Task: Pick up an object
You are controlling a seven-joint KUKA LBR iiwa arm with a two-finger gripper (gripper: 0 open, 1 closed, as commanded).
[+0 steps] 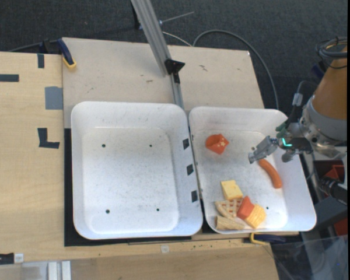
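The right bin (233,116) holds several toy food pieces. A red pepper-like piece (217,143) lies near its middle. An orange sausage (271,173) lies toward the right side. Near the front sit a yellow cheese block (231,189), a tan waffle (227,209), a tan cracker (228,223) and a red-and-orange piece (251,212). My gripper (261,151) hangs over the right bin, just above and left of the sausage's upper end, with nothing visibly between its fingers.
The left bin (128,168) stands beside the right one, with black clips on the shared wall. A metal pole (154,31) slants over the bench at the back. A yellow-blue clamp (67,54) sits at the bench's far left corner.
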